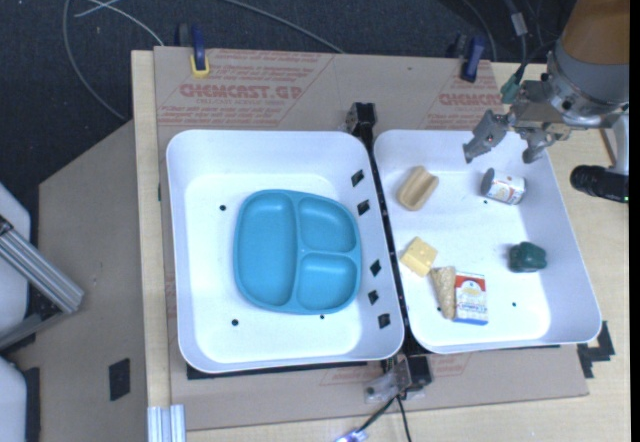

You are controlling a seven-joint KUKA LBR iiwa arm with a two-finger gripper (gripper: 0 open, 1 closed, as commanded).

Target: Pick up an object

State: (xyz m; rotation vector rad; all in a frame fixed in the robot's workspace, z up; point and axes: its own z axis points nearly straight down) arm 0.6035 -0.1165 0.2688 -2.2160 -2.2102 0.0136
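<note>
- White and small, a can-like cylinder (503,189) lies on its side in the upper right part of the right bin (575,275); it is the object nearest the gripper.
- Just above it hangs the gripper (508,141), its 2 fingers spread wide with nothing between them; 1 finger (482,141) points down-left and the other sits toward the right, over the bin's back rim.
- Grey arm (590,70) with its orange band reaches in from the right edge of the view.
- Dark green, a rounded lump (527,256) rests below and right of the cylinder, well apart from it.
- Tan, a bread-like roll (417,188) lies in the upper left part of the same bin.
- Pale yellow, a wedge (419,255), possibly cheese, sits below the roll.
- Beside the wedge, lower down, a speckled tan stick (443,291) touches a small red and white box (471,297).
- On the left, the second white bin (195,230) holds 1 light blue plate (297,251) with 3 compartments, lying flat near the middle.
- Both bins sit side by side on a cardboard-topped bench (260,80), with 2 blue clamps (199,48) at its back edge.
</note>
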